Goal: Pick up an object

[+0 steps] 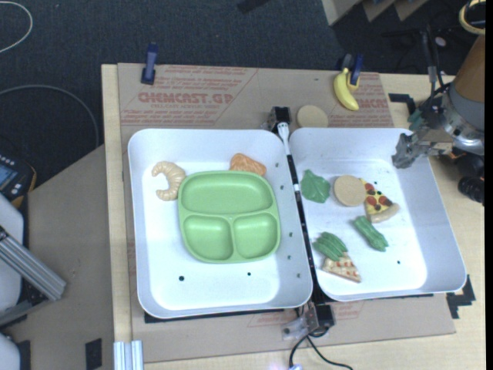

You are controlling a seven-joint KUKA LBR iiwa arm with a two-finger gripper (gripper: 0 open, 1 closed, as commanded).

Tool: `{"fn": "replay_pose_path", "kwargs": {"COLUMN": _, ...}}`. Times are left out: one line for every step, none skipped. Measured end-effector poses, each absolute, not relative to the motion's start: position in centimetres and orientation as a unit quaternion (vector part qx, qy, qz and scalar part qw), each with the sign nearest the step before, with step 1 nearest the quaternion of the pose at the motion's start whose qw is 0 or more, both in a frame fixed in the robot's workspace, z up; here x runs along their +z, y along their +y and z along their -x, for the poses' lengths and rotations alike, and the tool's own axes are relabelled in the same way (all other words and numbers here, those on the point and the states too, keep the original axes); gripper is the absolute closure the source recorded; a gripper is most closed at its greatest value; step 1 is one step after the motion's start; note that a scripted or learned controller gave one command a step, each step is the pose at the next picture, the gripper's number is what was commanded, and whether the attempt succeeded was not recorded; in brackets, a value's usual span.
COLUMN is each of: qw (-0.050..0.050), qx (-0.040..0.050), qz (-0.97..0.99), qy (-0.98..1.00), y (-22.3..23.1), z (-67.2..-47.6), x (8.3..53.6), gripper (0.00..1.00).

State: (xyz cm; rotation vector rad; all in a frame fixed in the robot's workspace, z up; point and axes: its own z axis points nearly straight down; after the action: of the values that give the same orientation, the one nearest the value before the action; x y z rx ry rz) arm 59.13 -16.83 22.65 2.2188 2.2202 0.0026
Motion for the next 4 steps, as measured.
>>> {"fn": "replay_pose_path", "kwargs": {"qw": -0.003, "qx": -0.0006, "qz": -0.706, "qy": 0.708, "y": -11.3, "z": -54.5, "x": 23.1, "gripper": 1.00}}
{"fn": "replay_pose_path", "kwargs": {"qw": 0.000, "qx": 0.0006, "qz": -0.707, "qy": 0.707, "y": -11.6, "z": -54.7, "x": 24.2, "gripper": 1.00}}
{"fn": "replay_pose_path", "kwargs": {"qw": 0.002, "qx": 0.0013, "qz": -0.707, "qy": 0.708, "y": -11.5, "z": -54.8, "x": 25.2, "gripper": 1.00}}
{"fn": "replay_pose_path", "kwargs": {"qw": -0.004, "qx": -0.0016, "qz": -0.706, "qy": 0.708, "y": -6.8, "z": -48.6, "x": 23.3, "gripper": 1.00}}
